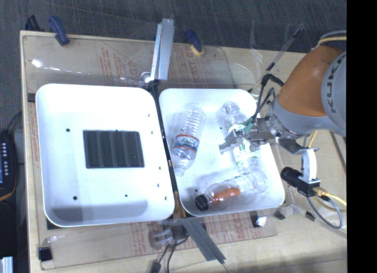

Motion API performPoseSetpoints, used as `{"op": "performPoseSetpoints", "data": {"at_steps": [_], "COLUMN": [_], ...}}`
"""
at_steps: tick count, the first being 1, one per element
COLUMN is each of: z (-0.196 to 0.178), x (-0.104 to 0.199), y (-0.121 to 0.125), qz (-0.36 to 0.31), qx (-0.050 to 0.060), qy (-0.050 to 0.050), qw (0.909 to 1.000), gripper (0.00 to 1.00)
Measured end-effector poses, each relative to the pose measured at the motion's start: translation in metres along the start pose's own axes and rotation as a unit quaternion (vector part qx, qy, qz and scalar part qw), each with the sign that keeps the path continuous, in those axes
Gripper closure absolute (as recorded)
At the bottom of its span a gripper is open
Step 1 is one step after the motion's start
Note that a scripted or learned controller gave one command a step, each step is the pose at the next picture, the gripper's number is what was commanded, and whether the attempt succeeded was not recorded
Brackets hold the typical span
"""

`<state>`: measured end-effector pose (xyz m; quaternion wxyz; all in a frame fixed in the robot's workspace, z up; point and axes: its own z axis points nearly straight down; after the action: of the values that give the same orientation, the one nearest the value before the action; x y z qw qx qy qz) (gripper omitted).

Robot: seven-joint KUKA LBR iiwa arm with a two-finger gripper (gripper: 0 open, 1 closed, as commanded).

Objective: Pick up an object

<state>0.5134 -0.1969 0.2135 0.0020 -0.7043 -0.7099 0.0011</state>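
Where two bins [97, 98] sit, three bottles [187, 136], right bin.

The arm [312, 92] runs out of view at the right edge, so its upper part is cut off. The gripper [235, 139] is small and cluttered. A clear bottle [244, 169] beneath it blends into the white right bin [177, 104], its outline hard to trace. At the left edge, 1 dark device [5, 169] is cut off.

Two white bins [97, 98] [206, 98], four clear plastic bottles [188, 136] [231, 113] [227, 194] [247, 163], three blue clamps [59, 30] [193, 41] [30, 23]
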Motion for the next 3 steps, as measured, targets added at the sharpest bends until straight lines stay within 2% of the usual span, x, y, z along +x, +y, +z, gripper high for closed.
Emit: {"op": "performPoseSetpoints", "data": {"at_steps": [1, 2, 3], "z": [0.123, 0.038, 0.094], "x": [-0.011, -0.014, -0.014], "y": [0.077, 0.066, 0.098], "qz": [-0.128, -0.144, -0.159], "qx": [0.000, -0.002, -0.002], "qy": [0.000, -0.001, -0.001], "qw": [0.9918, 0.9895, 0.9873], "gripper": [0.00, 0.00, 0.00]}}
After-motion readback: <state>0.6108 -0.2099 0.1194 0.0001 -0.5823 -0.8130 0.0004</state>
